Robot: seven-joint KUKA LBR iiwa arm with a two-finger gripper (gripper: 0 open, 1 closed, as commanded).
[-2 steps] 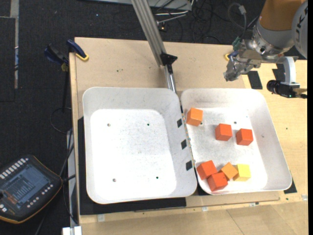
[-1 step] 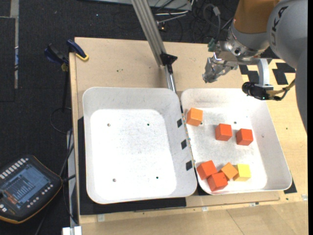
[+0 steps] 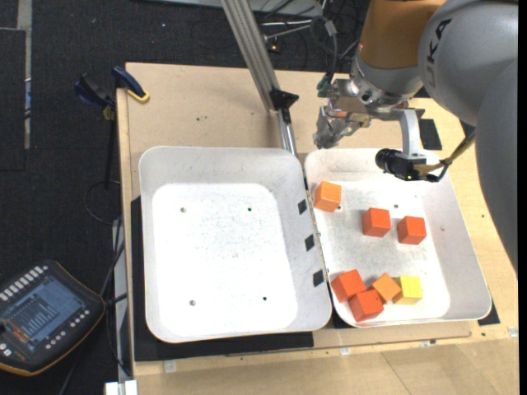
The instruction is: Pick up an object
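1. Cubes lie in the right bin (image 3: 461, 245): a light orange cube (image 3: 328, 196) near its upper left corner, and two red-orange cubes (image 3: 376, 221) (image 3: 411, 230) toward its middle.
2. Gripper (image 3: 332, 130) hangs above the right bin's far rim with nothing between its fingers; whether they are spread or closed I cannot tell.
3. Near the right bin's front edge sit two more red cubes (image 3: 347, 284) (image 3: 366, 304), an orange cube (image 3: 386, 286) and a yellow cube (image 3: 410, 288).
4. Left bin (image 3: 165, 171) adjoins the right bin.
5. Handheld pendant (image 3: 41, 315) lies far left of the right bin; its writing is unreadable.
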